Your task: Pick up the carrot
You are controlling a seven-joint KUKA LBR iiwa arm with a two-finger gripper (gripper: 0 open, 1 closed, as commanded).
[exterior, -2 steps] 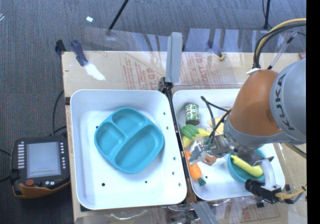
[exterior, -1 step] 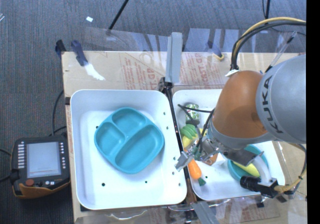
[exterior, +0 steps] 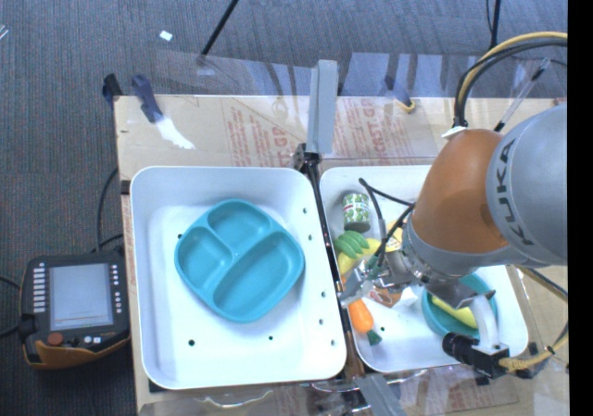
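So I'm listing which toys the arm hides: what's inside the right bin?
In the right bin I see a carrot, a small can, a green and yellow toy and a blue dish holding something yellow. The arm covers the rest.

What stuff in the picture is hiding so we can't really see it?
- Gripper, camera view: the arm's wrist covers it, so its finger state is unclear.
- Blue bowl with something yellow inside: the arm hides half of it.
- Small can: label too small to read.
- Right bin: the arm covers much of its floor.
- Carrot: its upper end sits under the gripper parts.
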